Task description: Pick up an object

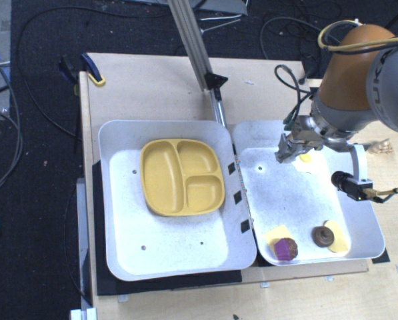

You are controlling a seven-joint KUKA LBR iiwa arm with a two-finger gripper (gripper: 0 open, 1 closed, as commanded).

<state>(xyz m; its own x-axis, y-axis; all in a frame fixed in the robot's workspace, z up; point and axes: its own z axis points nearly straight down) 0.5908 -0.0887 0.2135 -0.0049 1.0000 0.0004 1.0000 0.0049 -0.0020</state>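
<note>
The right bin [359,209] lay mostly bare through its middle, open to a descent from above; its near edge was crowded by a purple object [285,248] on a yellow piece [273,235] and a brown round object [323,236] beside another yellow piece [339,239]; the gripper [289,150] and arm [359,72] hung over its far part, above a small yellow item [306,157]; in the left bin [119,199] a yellow divided plate [183,177] took the centre, leaving a free margin around it.

No text, label, brand, number or sign can be read anywhere; any markings are too small and blurred.
</note>
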